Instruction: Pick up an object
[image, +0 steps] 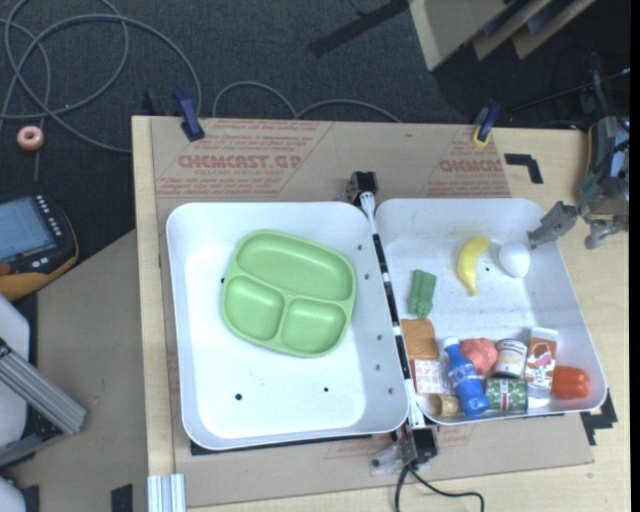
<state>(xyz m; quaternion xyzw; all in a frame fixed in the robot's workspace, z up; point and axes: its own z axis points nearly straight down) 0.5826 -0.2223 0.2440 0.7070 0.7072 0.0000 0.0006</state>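
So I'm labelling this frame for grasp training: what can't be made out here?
- End effector, camera view: cut by the right edge; too small to tell its grip.
- Small packets under the blue plastic bottle: overlapped, labels too small to read.
- Round white object by the yellow toy banana: too small to identify.

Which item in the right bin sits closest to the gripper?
The white ball, beside the banana at the bin's far right. The gripper hangs just past it; the other items crowd the bin's near edge, farther off.
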